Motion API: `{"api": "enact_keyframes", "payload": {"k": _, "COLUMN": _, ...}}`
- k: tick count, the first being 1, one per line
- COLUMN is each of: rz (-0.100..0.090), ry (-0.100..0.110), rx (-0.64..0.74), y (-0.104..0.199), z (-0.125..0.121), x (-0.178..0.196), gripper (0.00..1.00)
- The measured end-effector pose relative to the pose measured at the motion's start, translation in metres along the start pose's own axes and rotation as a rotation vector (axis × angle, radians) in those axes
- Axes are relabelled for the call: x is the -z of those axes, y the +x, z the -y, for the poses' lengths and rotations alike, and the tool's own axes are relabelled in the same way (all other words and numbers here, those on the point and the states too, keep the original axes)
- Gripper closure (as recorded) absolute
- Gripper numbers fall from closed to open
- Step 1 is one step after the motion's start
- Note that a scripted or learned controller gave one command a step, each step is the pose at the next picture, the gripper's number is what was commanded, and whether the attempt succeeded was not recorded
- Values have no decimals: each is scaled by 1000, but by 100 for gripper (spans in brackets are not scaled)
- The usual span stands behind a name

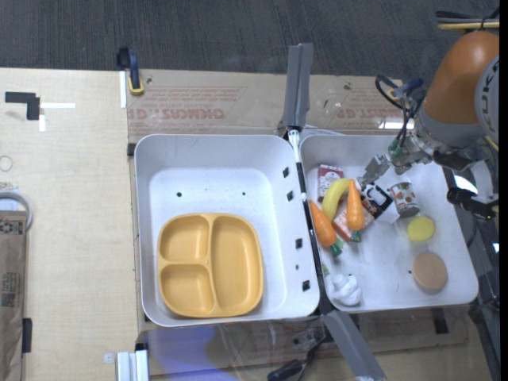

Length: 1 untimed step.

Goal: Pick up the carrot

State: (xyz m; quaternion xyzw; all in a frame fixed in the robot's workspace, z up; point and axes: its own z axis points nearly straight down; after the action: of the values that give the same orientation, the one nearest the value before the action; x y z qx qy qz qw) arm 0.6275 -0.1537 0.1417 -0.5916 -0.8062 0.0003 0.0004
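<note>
We see two carrots (322,224) (354,206) in the right bin (444,292), flanking a banana (336,194). Gripper (373,173) hovers just up-right of the banana, apart from both carrots, fingers spread, pinching nothing.

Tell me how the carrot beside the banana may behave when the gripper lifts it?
The carrot looks like a smooth toy, so probably stiff, light and somewhat slippery. Its tapered shape may slide out of a grip. It lies against the banana, which may shift too.

Two carrots (321,222) lie beside a banana (336,193) in the right bin (456,292).
</note>
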Motion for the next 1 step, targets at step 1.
{"api": "enact_keyframes", "payload": {"k": 1, "rz": 1, "ry": -2, "rx": 655, "y": 49, "z": 27, "x": 15, "gripper": 0}}
